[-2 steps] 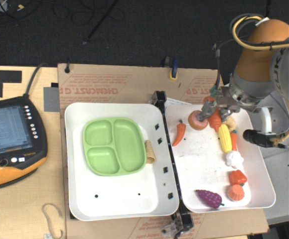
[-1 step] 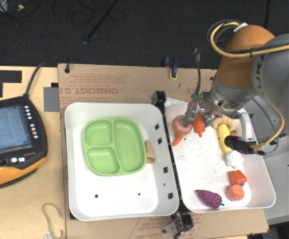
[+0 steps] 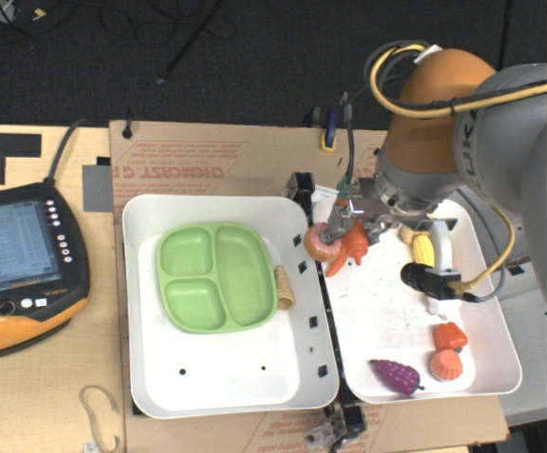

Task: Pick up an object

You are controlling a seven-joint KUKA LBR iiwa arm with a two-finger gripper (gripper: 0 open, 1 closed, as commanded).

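A grey arm with an orange band is seen reaching in from the right, its tool (image 3: 341, 223) lowered over the upper left corner of the right bin (image 3: 500, 366). Directly beneath the tool, touching or nearly touching it, a pink ring-shaped toy (image 3: 319, 243) and an orange toy carrot (image 3: 351, 246) are bunched against the bin's left wall. Whether the tool is open, closed or gripping anything cannot be told, since the fingers are hidden among these toys.

The grasp step is judged to be in hand, with the lift not yet confirmed. A straight upward pull would be called for next, kept clear of the divider between the bins.

Little room is left on the tool's left, where the rim and the left bin (image 3: 141, 347) begin. A green divided plate (image 3: 215, 276) and a small tan piece (image 3: 284, 288) lie there, below and left of the tool. More open floor is found to the tool's right and below it, broken by a yellow corn toy (image 3: 423, 248), a red pepper-like toy (image 3: 450, 335), an orange ridged piece (image 3: 446, 365) and purple grapes (image 3: 396, 376).
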